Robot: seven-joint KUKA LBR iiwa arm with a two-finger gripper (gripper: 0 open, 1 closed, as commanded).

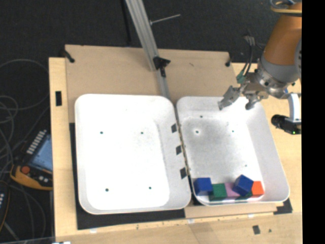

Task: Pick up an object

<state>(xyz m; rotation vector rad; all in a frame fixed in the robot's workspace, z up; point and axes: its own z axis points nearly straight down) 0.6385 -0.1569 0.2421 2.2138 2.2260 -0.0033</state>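
End effector (237,101) open over right bin (223,136), blocks (228,187) apart.

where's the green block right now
The green block sits in the right bin, along its near edge, between a blue block on its left and a pink block on its right.

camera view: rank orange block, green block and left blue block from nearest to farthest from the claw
1. Orange block, front right corner of the right bin, nearest the claw.
2. Green block, along the front wall, further left.
3. Left blue block, beside the green one; these two are nearly too close to call.
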